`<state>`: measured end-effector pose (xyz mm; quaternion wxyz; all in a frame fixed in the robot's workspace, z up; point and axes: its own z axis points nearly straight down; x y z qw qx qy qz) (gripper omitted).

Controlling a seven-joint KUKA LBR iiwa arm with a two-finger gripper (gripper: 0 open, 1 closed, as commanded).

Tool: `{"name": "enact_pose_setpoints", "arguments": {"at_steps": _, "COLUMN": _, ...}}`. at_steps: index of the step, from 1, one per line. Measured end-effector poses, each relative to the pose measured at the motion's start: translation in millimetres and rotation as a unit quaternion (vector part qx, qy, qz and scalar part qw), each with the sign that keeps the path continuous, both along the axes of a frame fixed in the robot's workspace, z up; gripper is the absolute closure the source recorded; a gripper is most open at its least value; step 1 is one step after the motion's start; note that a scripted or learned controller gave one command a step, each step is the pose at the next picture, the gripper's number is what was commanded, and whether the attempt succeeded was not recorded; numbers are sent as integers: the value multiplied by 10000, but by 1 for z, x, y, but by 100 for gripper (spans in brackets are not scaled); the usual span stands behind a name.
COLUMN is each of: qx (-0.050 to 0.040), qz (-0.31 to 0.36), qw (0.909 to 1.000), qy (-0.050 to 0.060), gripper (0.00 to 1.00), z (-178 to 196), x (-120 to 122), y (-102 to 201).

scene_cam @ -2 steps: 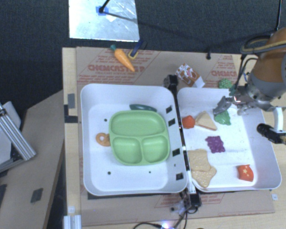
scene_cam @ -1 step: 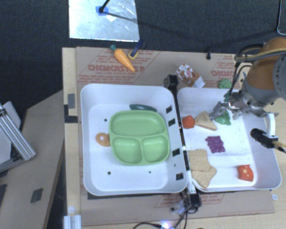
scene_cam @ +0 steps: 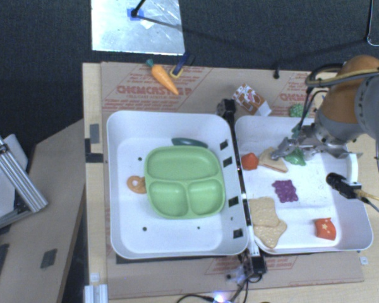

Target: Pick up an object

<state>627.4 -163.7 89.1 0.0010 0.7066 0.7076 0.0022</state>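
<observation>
My gripper (scene_cam: 283, 150) hangs low over the upper middle of the right bin (scene_cam: 360, 232), its arm coming in from the right. Just below it lies a tan wedge of toast (scene_cam: 273, 165), and a green leafy piece (scene_cam: 297, 158) sits right beside it. A red-orange tomato (scene_cam: 249, 161) rests to the left of the wedge. Further down are purple grapes (scene_cam: 285, 190), two tan bread slices (scene_cam: 266, 218) and a red piece (scene_cam: 325, 228). Whether anything sits inside the gripper is hidden from this angle.
The left bin (scene_cam: 123, 169) bears a green divided plate (scene_cam: 183, 182), an orange ring (scene_cam: 136, 184) and a dark green item (scene_cam: 189, 142). Behind the bins lie a carrot (scene_cam: 164, 79), a small patterned box (scene_cam: 249, 98) and a green scrap (scene_cam: 295, 110).
</observation>
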Motion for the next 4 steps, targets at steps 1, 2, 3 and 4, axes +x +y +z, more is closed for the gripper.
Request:
{"name": "enact_pose_setpoints", "arguments": {"at_steps": 1, "qx": -21, "qz": 10, "qw": 10000, "qy": -68, "gripper": 100, "z": 14, "x": 3, "y": 0}}
{"name": "enact_pose_setpoints", "arguments": {"at_steps": 2, "qx": -18, "qz": 13, "qw": 10000, "qy": -13, "gripper": 100, "z": 78, "x": 6, "y": -4}}
{"name": "enact_pose_setpoints", "arguments": {"at_steps": 3, "qx": -14, "qz": 22, "qw": 10000, "qy": -2, "gripper": 100, "z": 132, "x": 8, "y": -4}}
{"name": "enact_pose_setpoints", "arguments": {"at_steps": 4, "qx": -7, "qz": 33, "qw": 10000, "qy": 14, "gripper": 100, "z": 123, "x": 8, "y": 51}}
